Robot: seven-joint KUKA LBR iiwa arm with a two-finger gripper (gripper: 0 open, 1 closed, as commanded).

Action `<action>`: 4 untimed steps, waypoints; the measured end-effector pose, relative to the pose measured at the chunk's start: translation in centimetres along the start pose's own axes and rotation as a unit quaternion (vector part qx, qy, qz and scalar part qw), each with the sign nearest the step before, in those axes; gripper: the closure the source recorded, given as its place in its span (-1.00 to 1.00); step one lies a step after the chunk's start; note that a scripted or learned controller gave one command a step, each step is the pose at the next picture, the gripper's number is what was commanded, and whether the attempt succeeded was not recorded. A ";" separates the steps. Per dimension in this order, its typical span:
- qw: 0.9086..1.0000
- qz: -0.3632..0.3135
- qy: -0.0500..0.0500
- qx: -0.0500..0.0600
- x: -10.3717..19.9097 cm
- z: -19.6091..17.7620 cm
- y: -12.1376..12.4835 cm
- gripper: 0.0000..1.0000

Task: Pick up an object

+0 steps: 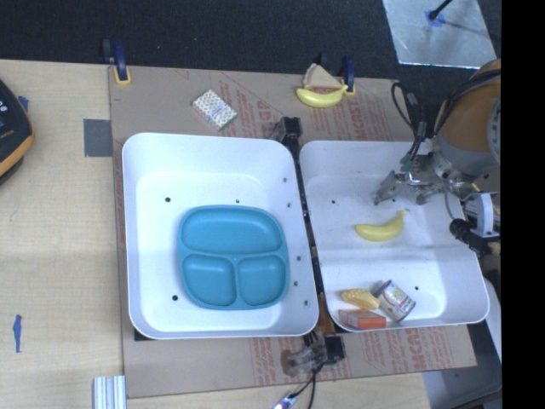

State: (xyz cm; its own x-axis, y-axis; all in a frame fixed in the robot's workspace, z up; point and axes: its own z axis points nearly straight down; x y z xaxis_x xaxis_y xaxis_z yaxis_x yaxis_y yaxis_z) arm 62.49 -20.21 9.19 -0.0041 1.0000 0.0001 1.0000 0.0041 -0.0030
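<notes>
In the right bin a yellow banana lies near the middle. At that bin's front edge sit a small yellow piece, a silver can and an orange-red piece. My gripper hovers at the back of the right bin, just above and behind the banana. Its fingers are spread open and hold nothing. The arm's grey wrist with its orange band comes in from the right.
The left bin holds a blue divided plate. Behind the bins, a second banana and a small patterned packet rest on the cardboard. A black and yellow device sits at the left edge.
</notes>
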 end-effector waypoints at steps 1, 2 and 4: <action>1.000 0.000 0.000 0.000 1.1 0.0 -3.6 -1.00; 1.000 0.000 -0.001 0.001 1.0 -1.0 -3.6 1.00; 1.000 0.000 0.000 0.000 5.6 -6.5 -9.3 -1.00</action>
State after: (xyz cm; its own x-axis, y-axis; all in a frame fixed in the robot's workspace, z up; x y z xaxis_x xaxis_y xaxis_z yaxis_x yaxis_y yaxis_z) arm 53.23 -14.65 15.74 -0.0041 1.0000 0.0004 1.0000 0.0041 -0.0039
